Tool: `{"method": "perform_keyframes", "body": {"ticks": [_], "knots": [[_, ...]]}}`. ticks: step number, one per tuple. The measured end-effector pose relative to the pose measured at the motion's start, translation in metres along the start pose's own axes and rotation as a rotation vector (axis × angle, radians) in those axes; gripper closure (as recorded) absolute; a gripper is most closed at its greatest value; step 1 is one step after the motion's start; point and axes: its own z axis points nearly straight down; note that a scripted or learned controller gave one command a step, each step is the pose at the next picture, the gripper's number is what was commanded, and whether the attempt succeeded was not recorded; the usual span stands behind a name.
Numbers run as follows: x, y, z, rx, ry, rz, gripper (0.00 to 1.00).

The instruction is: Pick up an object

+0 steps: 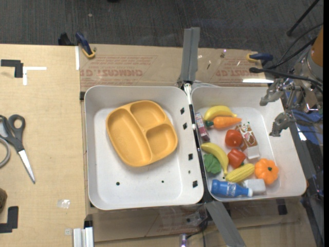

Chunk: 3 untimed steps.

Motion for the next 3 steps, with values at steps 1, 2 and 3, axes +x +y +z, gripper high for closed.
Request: {"method": "perform_keyframes", "body": {"ticks": [1, 2, 3], "knots": [[-0.012, 0.017, 0.112, 0.0, -0.001, 0.006, 0.0], [0.053, 0.037, 0.197, 0.0, 0.0, -0.027, 0.0], [0.05, 0.037, 0.187, 0.002, -0.005, -0.031, 1.0]]}}
